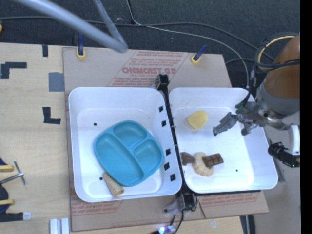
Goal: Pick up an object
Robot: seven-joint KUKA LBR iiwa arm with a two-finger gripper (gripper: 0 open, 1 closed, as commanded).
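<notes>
In the right bin (253, 179) lie a pale yellow chunk (197, 120), a cream-coloured knobbly piece (201, 164), a dark brown chocolate-like bar (213, 160) and a small brown piece (187, 156). My gripper (234, 126) hangs over the right bin's upper right part, to the right of the yellow chunk and apart from it. Its fingers (222, 126) are spread open with nothing between them. The left bin (80, 130) holds a blue divided plate (128, 151) and a tan cylindrical piece (113, 184) at its lower edge.
A black divider (168, 130) runs between the two bins. The arm's grey wrist with its orange band (282, 82) stands over the right bin's right rim. Cables (234, 57) trail across the back. A blurred grey bar (63, 13) crosses the top left.
</notes>
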